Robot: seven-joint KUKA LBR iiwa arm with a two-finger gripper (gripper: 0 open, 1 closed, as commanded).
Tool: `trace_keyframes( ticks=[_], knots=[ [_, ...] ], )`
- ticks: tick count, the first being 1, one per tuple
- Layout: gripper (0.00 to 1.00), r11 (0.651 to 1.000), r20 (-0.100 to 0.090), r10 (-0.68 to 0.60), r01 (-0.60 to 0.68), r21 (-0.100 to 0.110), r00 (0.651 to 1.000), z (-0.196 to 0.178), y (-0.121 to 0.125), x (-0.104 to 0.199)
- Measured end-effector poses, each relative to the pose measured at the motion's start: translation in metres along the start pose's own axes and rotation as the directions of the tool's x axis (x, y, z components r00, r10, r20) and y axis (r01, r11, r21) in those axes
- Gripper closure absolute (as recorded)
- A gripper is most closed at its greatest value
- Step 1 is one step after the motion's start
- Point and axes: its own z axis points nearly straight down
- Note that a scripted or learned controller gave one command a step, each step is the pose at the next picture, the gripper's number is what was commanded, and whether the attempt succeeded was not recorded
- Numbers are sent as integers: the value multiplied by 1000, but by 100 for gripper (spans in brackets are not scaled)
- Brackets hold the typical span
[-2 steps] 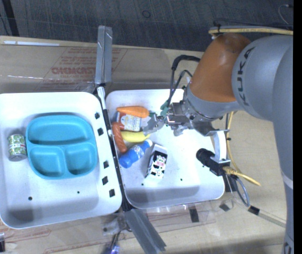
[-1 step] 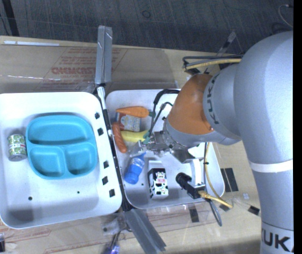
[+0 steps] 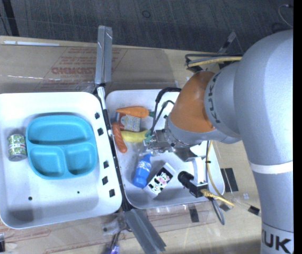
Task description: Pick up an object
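The right bin (image 3: pixel 209 187) holds several small things. An orange carrot (image 3: pixel 132 111) lies at its far side, with a small tan box (image 3: pixel 131 123) and a yellow banana (image 3: pixel 132 136) just below it. A red sausage (image 3: pixel 119 137) lies along the left wall. A blue bottle (image 3: pixel 142 172) and a black-and-white cow-print carton (image 3: pixel 160 181) rest nearer the front. My gripper (image 3: pixel 151 142) hangs low in this bin, at the banana's right end and just above the bottle's cap. The arm's wrist covers the bin's right half.
The left bin (image 3: pixel 13 205) holds a light blue divided plate (image 3: pixel 61 144) and a small green-labelled can (image 3: pixel 17 146) at its left wall. A metal divider bar (image 3: pixel 104 57) rises between the bins. Cardboard lies behind them.
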Motion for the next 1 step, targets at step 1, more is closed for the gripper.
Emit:
trace_keyframes(
  ticks=[1],
  knots=[
    [100,996,0,-95,95,-3,996,-92,54,78]
  ],
)
